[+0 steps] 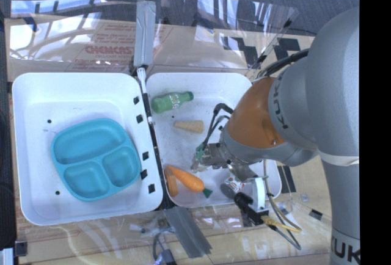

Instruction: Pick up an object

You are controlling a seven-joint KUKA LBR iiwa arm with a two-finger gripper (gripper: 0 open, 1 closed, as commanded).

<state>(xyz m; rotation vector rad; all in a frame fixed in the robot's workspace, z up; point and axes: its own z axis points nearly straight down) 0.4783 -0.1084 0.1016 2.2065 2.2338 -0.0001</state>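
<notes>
The end effector (pixel 204 157), its grip state impossible to tell, hangs low in the right bin (pixel 160 135) just right of a toy carrot (pixel 185 179), whose long axis runs left-to-right, slanting down toward the bin's near wall.

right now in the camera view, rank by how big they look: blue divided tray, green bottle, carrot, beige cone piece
1. blue divided tray, clearly the largest
2. carrot and green bottle, too alike in length to rank
3. beige cone piece, the smallest
</notes>
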